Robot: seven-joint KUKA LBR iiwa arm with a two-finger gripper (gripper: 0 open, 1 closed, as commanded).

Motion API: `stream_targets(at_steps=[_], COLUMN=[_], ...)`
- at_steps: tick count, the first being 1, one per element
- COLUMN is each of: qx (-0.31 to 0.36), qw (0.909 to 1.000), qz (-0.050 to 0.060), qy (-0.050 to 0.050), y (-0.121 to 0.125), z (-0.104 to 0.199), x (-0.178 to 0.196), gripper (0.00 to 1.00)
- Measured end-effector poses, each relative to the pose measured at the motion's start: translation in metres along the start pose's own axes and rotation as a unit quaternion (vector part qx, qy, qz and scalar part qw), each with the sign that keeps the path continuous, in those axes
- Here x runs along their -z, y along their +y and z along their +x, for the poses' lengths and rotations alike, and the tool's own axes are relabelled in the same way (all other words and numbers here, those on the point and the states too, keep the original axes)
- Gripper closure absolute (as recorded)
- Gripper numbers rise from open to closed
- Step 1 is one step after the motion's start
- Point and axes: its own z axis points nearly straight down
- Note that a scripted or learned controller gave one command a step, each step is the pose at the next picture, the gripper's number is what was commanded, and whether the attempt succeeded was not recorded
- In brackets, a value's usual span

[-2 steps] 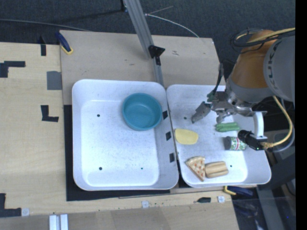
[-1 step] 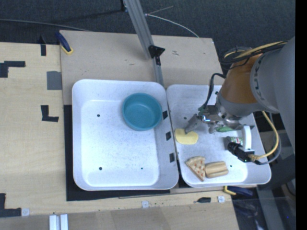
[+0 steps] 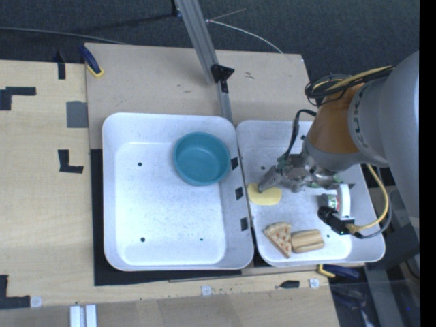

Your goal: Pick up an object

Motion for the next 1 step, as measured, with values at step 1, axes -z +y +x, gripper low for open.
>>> stream_targets(at_steps=[1], qx=[0.001], qw=[1.0], qz=[-0.003], qy=[0.0], y=[0.0014], z=[0.001], x=[0.0108], gripper=[1.0])
